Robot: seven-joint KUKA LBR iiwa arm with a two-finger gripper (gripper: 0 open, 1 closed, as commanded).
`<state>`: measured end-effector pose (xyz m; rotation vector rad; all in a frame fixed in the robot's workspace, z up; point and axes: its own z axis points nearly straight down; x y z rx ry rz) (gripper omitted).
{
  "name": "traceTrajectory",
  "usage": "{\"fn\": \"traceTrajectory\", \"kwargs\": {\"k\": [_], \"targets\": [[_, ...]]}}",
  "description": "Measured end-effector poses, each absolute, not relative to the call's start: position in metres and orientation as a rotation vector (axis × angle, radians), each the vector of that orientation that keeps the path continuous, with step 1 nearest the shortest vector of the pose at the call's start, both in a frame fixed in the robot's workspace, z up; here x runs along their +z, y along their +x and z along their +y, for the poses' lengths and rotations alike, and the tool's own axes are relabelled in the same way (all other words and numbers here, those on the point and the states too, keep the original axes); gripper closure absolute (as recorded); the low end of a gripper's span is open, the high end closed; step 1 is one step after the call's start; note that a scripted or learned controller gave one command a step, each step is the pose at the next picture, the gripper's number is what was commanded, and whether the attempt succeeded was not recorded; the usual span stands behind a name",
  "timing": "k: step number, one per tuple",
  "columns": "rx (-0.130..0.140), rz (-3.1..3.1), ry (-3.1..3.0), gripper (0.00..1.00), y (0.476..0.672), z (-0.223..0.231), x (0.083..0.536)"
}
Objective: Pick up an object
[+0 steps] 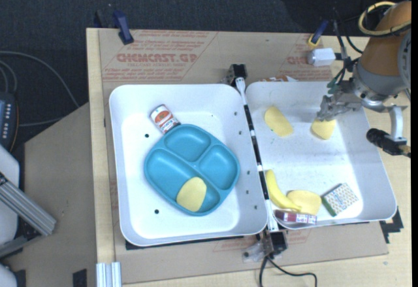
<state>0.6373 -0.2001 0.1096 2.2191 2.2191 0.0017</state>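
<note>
Over the right bin (366, 168), the gripper (328, 111) hangs just above a pale yellow lump (322, 129), perhaps touching it; whether its jaws are open or closed I cannot tell. The lump's top is hidden beneath them. A similar yellow piece (279, 121) lies near, toward the bins' shared edge.

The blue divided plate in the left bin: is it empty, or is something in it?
Not empty. The blue plate lies flat in the left bin, and one yellow piece sits in its near compartment. The other two compartments show bare blue.
</note>
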Motion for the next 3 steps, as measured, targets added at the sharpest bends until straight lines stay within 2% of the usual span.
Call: {"fn": "traceTrajectory", "kwargs": {"k": [1,2,3], "targets": [[0.002,2.219,2.220,0.00,0.637,-0.200,0.109],[-0.002,2.222,2.223,0.00,0.623,-0.205,0.084],[0.001,2.221,2.220,1.00,0.624,-0.205,0.095]]}}
